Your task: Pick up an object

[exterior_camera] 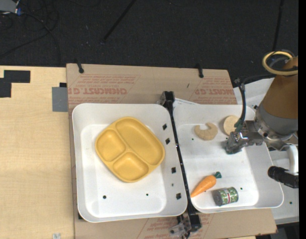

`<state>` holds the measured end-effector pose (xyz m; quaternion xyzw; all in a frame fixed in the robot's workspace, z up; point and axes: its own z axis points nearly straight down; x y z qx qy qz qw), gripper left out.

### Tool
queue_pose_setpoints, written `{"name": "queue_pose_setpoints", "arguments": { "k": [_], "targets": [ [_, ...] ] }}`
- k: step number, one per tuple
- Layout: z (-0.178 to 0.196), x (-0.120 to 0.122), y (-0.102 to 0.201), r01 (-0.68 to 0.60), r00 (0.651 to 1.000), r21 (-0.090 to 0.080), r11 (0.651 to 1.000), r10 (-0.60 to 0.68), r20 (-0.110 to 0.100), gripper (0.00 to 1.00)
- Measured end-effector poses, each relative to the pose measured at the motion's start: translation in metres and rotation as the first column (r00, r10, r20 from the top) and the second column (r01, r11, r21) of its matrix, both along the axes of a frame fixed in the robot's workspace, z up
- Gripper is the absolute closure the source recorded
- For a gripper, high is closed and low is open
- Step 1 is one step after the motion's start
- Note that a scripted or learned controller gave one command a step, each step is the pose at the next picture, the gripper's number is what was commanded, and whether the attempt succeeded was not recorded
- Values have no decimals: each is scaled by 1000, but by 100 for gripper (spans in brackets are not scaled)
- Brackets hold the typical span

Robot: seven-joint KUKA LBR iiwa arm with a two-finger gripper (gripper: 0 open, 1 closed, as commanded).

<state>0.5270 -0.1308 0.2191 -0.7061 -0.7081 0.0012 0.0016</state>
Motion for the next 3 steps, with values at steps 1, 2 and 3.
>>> {"name": "queue_pose_setpoints", "arguments": {
  "k": [1,2,3],
  "targets": [
    [7,1,57,-3,1000,2,1000,3,-3,100],
    [12,8,112,-4,1000,2,1000,4,-4,100],
    [10,16,172,-4,1000,1,1000,4,-5,100]
  ]
}}
